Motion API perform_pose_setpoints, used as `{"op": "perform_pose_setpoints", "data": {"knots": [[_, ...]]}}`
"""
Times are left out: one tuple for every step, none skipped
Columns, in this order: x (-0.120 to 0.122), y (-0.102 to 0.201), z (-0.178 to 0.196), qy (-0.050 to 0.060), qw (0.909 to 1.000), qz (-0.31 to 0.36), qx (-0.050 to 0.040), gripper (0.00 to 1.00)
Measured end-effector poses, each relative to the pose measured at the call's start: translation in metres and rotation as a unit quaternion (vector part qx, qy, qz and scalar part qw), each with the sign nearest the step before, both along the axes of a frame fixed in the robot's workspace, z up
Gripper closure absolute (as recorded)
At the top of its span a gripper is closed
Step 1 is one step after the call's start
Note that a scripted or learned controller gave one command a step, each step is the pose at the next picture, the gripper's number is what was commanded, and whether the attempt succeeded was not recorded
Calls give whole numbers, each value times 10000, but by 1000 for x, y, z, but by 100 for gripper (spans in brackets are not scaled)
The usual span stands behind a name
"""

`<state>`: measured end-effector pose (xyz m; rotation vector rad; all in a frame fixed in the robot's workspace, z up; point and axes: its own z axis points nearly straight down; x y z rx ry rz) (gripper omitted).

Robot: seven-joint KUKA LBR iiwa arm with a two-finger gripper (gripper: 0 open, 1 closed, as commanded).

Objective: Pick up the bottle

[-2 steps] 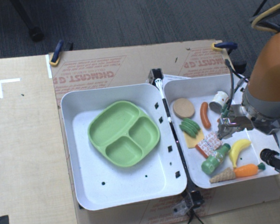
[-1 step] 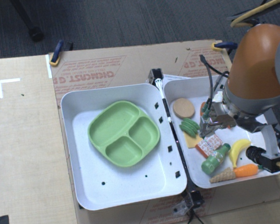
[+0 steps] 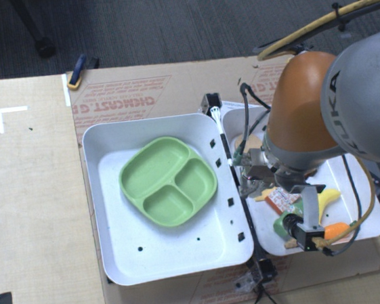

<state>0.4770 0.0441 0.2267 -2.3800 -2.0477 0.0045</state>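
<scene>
My arm's orange band and grey wrist (image 3: 305, 111) hang over the right bin (image 3: 369, 230) and hide most of its floor. The gripper (image 3: 251, 177) reaches down at that bin's left side, close to the wall shared with the left bin. Just below and right of it lie a red and white packet (image 3: 282, 201), a yellow banana-shaped piece (image 3: 328, 198), a small green item (image 3: 282, 226) and an orange carrot-like piece (image 3: 337, 230). I cannot tell which of these, if any, is the bottle; the green item is partly covered by a black clamp.
The left bin (image 3: 108, 212) holds a light green divided plate (image 3: 169, 181). Cables and a black clamp (image 3: 309, 236) dangle from the wrist over the right bin's front. Brown cardboard (image 3: 122, 97) lies under both bins, on the wooden bench (image 3: 34, 220).
</scene>
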Motion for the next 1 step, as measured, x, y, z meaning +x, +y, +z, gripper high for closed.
{"op": "perform_pose_setpoints", "data": {"knots": [[0,57,-26,0,9999,160,-3,100]]}}
